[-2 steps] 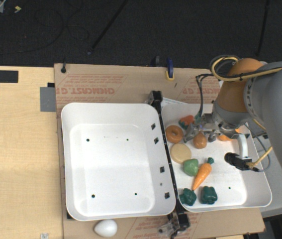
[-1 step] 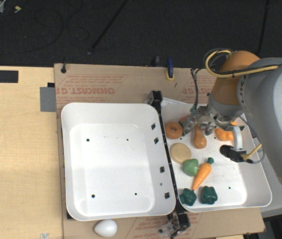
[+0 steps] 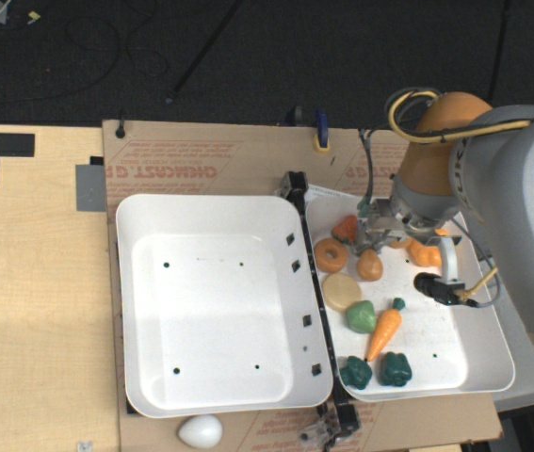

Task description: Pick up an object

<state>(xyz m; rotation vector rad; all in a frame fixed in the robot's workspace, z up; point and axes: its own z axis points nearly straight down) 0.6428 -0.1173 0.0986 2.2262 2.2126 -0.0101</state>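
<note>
My gripper (image 3: 375, 232) hangs low over the back of the right bin (image 3: 478, 370), among the toy foods. Right under it are a small orange-brown round piece (image 3: 369, 266) and a red-orange piece (image 3: 345, 227). An orange ring-shaped donut (image 3: 331, 254) sits just to its left. On the gripper's right, partly hidden by the wrist, is another orange piece (image 3: 424, 252). Nothing visibly sits in the gripper.
Nearer the front of the right bin are a cream disc (image 3: 341, 292), a green pepper (image 3: 361, 315), a carrot (image 3: 384, 332) and two dark green pieces (image 3: 356, 373) (image 3: 396, 369). The left bin (image 3: 135, 252) stands beside it. A white egg (image 3: 200, 430) rests on the bench in front.
</note>
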